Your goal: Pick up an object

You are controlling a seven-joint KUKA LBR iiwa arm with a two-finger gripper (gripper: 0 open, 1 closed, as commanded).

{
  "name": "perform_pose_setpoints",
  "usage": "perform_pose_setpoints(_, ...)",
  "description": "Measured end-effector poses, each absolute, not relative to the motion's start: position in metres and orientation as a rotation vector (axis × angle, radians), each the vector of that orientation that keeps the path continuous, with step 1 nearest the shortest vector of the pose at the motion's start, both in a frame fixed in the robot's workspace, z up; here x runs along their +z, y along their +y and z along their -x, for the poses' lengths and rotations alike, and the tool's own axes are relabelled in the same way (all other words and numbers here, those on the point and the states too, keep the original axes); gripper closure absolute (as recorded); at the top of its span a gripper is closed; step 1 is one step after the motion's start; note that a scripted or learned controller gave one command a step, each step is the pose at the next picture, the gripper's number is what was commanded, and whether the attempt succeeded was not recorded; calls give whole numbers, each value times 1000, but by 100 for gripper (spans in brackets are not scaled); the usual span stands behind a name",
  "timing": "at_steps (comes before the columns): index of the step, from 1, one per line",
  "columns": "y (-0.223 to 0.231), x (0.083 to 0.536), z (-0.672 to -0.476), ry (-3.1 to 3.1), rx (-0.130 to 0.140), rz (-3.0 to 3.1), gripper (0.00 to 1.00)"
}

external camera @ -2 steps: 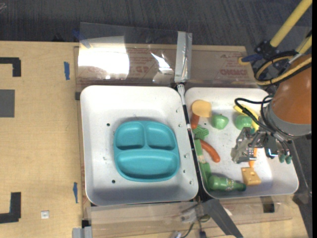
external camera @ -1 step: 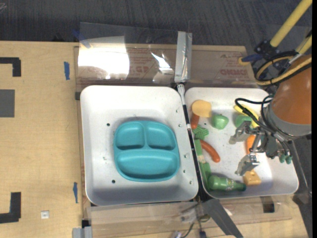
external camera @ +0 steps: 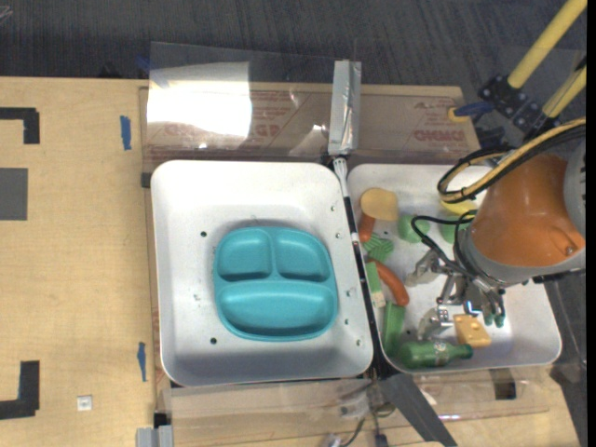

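Small toys (external camera: 402, 291) heaped in the right bin (external camera: 535, 338), lower right of the frame: a tan cylinder-like piece (external camera: 378, 203) at the top of the heap, an orange-red carrot-like piece (external camera: 392, 285) slanting below it, green pieces along the bin's left wall and a dark green piece (external camera: 424, 351) lying along the near edge, a small yellow-orange block (external camera: 470, 331) just right of that. Bright, plastic-looking, mostly touching or overlapping one another; exact shapes hard to make out

Directly over the right part of the heap, the gripper (external camera: 463, 307), low in the bin, a tangle of metal parts and wires; cannot tell how wide its grasp stands or whether anything is in it. Above it the orange band (external camera: 526, 217) of the arm, entering from the right edge, with black and yellow cables (external camera: 466, 180) looping at its upper left

Left of a narrow divider, the left bin (external camera: 177, 203) at frame centre, holding a teal three-compartment tray (external camera: 275, 282) lying flat. Around both bins, the light wooden table (external camera: 65, 250), blue tape marks near the left bin's edge
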State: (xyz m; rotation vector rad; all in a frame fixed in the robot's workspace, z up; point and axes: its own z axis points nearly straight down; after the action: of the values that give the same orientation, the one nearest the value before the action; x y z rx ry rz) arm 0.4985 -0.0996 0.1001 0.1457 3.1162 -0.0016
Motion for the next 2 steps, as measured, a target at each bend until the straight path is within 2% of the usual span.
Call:
perform_pose_setpoints(1, -93, 89, -507, 3094, 0, -513, 0)
perform_pose_setpoints(2, -112, 109, -632, 3133, 1, -171, 0)
